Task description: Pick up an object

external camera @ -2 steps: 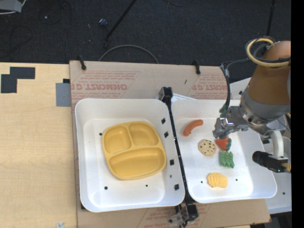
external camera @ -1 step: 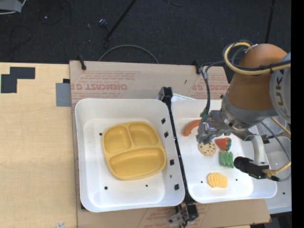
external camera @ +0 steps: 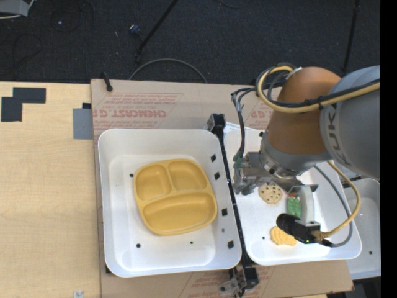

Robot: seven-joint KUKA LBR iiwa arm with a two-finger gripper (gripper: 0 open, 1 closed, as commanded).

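A: From the fixed camera above, we see our gripper (external camera: pixel 253 177) low over the right bin (external camera: pixel 347 250), tucked under the orange wrist. Whether it is spread or pressed together, we cannot tell.

B: Agreed. A round speckled cookie (external camera: pixel 270 194) lies just beside it, toward the front; a small green item (external camera: pixel 293 207) sits past that, and a yellow piece (external camera: pixel 283 236) nearer the front rim. The yellow divided plate (external camera: pixel 175 195) rests in the left bin (external camera: pixel 115 228), well apart.

A: We'd pick 1 target, likely the cookie, centre over it and descend straight.
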